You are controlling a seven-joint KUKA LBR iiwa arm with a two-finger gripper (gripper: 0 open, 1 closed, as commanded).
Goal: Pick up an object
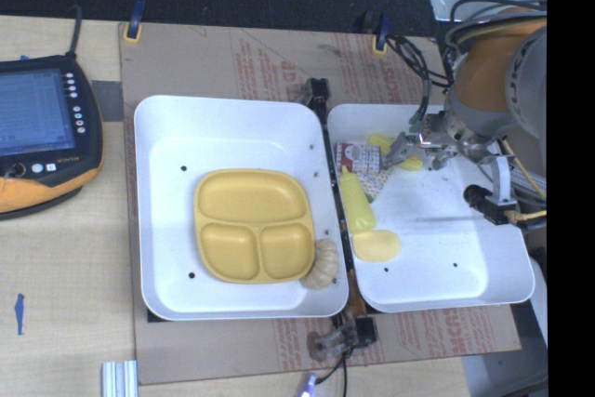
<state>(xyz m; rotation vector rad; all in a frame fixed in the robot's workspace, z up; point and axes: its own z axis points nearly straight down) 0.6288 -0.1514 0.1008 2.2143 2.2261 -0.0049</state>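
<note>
The arm [509, 60] was a bulky, rounded thing, its casing grey at the view's right edge with a broad orange band curving across it above the wrist. Black cables looped over the top of it and trailed down its left side toward the wrist. Below the band sat a cluster of small silvery metal parts with a few dark fittings, and a short black piece [485, 203] stuck out beneath them beside a pale bracket.
</note>
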